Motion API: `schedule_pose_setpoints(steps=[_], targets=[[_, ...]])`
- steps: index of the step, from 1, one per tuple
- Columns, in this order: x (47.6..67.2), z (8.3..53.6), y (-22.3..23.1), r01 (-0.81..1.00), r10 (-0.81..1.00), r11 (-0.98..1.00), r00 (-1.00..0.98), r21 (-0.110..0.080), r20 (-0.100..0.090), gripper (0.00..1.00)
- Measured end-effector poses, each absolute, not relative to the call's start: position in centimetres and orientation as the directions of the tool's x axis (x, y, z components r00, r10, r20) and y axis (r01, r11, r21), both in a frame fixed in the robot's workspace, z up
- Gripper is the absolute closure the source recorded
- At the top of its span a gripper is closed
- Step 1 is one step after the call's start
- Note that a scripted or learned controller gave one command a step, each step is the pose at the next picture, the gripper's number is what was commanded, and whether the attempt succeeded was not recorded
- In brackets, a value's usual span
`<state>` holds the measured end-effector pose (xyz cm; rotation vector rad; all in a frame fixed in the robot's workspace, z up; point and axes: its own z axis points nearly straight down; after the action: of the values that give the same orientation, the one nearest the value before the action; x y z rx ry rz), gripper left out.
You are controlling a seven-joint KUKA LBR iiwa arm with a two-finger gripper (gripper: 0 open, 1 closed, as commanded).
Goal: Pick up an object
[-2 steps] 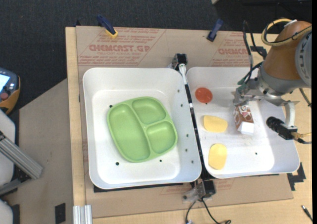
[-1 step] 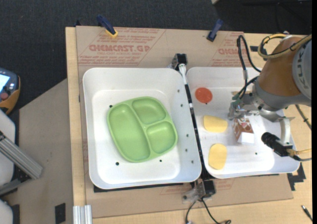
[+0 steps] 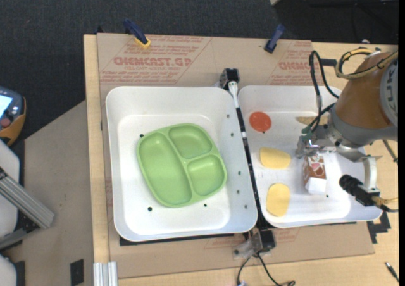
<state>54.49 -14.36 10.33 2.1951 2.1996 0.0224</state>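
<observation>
Over the right-hand shallow white bin (image 3: pixel 281 218), the grey arm w/ orange band (image 3: pixel 367 98) is reaching in from the right. Gripper (image 3: pixel 309 147) is sitting low over the bin's mid-right area, just above a small red-and-white carton-like box (image 3: pixel 315 174). Fingers: metal bits are showing at approx the box's top edge, but can't tell if they're wide, narrow or closed on anything — box top is touching or overlapping the gripper from this angle, no clear view of it between the fingers.

Other items lying in the same bin: a round red-orange disc (image 3: pixel 260 121) near the back left, a pale yellow rounded piece (image 3: pixel 275 158) at the middle left, a second yellow oval piece (image 3: pixel 278 199) near the front left. All three are sitting apart from each other and left of the box.

Left shallow white bin (image 3: pixel 120 171) is holding a light green plastic divided plate w/ three compartments (image 3: pixel 182 164), lying flat, roughly centred.

Both bins are sitting side by side, touching, on a brown cardboard-covered counter (image 3: pixel 164 57); two blue clamps (image 3: pixel 136 33) are gripping its back edge. Black cable (image 3: pixel 316 76) is running along the arm.
</observation>
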Motion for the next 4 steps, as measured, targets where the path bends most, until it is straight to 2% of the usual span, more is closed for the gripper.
schedule_pose_setpoints(steps=[1,2,4], targets=[[54.1,10.3,-14.6,1.0,1.0,0.001,-0.001,0.031,-0.012,1.0],[51.5,10.2,-15.3,0.999,1.0,0.003,-0.002,0.041,-0.017,1.0],[51.3,10.2,-15.3,0.999,1.0,0.001,0.0,0.037,-0.015,1.0]])
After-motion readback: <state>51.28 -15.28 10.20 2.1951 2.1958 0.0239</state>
